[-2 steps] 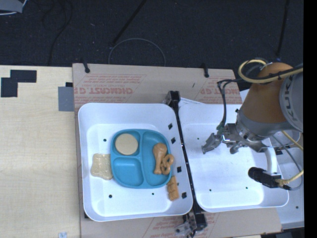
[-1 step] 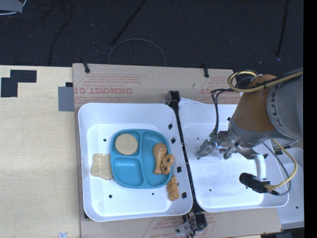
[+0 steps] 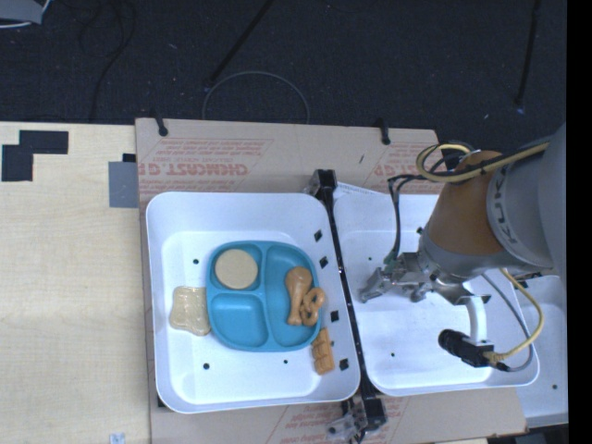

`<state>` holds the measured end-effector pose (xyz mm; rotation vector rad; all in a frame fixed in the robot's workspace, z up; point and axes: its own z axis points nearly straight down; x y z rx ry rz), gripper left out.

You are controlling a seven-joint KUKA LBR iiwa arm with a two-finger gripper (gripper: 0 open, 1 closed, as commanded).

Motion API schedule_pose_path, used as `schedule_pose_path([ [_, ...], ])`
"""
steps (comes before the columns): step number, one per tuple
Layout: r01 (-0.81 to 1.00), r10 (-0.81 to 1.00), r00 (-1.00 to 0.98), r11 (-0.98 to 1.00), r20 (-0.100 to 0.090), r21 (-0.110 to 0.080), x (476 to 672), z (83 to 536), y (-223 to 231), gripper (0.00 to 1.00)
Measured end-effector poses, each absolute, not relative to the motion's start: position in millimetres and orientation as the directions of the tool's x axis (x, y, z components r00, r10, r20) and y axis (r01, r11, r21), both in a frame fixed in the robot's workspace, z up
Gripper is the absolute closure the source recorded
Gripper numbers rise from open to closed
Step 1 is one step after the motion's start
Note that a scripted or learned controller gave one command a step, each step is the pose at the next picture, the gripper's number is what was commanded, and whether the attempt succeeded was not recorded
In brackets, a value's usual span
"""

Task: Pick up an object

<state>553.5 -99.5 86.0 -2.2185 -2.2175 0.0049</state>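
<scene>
Low over right bin (image 3: pixel 435 377), claw (image 3: pixel 375 285).

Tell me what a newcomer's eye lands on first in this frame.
The bright blue divided plate in the left bin, holding a round cracker and a pretzel-like piece. Then the grey and orange arm over the right bin, its tool low near the divider.

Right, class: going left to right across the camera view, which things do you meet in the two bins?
Pale bread slice → blue divided tray → round cracker → pretzel → divider between the bins → tool → orange band on the arm.
</scene>
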Motion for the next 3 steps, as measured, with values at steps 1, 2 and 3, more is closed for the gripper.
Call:
schedule_pose_path([
  [1, 1.0, 1.0, 0.007, -0.007, 0.001, -0.004, 553.9, 98.3, -101.2, 1.0],
  [2, 1.0, 1.0, 0.006, -0.006, 0.0, 0.0, 554.8, 140.2, -104.0, 1.0],
  [3, 1.0, 1.0, 0.001, -0.001, 0.0, 0.0, 551.8, 182.5, -103.9, 1.0],
])
